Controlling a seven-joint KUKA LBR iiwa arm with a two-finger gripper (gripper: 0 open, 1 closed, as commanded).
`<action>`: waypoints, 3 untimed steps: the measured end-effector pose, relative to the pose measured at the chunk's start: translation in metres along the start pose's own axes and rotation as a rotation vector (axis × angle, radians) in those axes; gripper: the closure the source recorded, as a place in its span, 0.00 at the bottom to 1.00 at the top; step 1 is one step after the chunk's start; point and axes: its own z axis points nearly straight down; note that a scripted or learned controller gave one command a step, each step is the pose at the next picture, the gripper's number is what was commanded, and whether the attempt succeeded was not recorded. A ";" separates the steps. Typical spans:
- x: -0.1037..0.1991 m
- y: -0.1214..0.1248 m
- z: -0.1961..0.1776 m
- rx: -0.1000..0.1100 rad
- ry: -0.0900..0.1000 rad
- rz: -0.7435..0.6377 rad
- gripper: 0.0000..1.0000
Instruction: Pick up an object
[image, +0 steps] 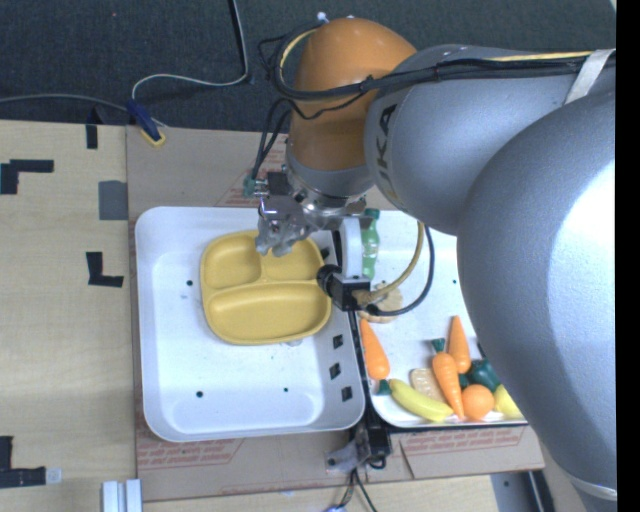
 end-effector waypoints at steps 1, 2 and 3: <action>-0.078 -0.053 0.052 0.001 -0.001 0.003 1.00; -0.059 -0.037 0.031 0.000 0.001 0.000 1.00; 0.002 -0.066 0.004 -0.001 0.001 -0.001 1.00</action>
